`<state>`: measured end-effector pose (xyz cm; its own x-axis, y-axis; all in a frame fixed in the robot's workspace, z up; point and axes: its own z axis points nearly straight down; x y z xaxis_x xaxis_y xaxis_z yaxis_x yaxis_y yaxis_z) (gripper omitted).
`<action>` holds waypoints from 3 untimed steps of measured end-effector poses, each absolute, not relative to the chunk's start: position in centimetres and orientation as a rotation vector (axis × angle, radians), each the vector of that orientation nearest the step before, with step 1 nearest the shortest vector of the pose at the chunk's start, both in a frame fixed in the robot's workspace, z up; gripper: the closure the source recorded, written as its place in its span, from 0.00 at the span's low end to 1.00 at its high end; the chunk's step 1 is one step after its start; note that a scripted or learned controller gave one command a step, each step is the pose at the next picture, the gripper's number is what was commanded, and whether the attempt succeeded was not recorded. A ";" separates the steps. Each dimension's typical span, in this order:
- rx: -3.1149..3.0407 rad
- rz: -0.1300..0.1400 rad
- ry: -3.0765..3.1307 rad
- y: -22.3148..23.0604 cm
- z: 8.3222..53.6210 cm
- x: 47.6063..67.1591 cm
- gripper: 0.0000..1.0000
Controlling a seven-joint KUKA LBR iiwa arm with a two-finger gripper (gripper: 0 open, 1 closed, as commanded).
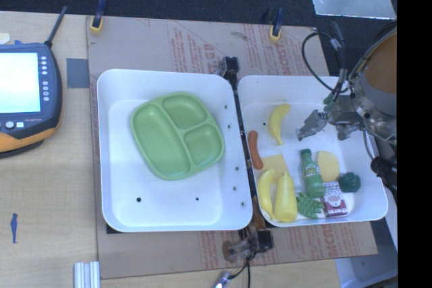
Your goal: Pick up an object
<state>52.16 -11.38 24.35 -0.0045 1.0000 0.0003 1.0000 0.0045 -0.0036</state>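
On your counter (135, 37): two smooth white bins, left bin (108, 145) carrying a glossy green three-part plate (177, 135). Right bin (260, 88) holds a curved yellow banana (277, 121), long axis running near to far, beside the far-left corner. Metal jaws (316, 123) hover just right of it, spread, grasping nothing.

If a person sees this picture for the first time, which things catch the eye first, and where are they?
First comes the green divided plate, lying alone in the left bin. Next is the heap of small toy foods in the right bin: a yellow banana, a green bottle and a yellow squeeze bottle among them. The gripper hangs above that bin's far right part, with nothing seen between its fingers.
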 end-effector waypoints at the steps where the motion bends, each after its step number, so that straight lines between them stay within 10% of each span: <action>1: -2.214 0.006 -2.225 -14.5 17.4 50.0 0.00; 2: -2.214 0.004 -2.226 -15.6 12.7 48.3 0.00; 3: -2.215 0.002 -2.229 -16.7 9.3 51.1 0.00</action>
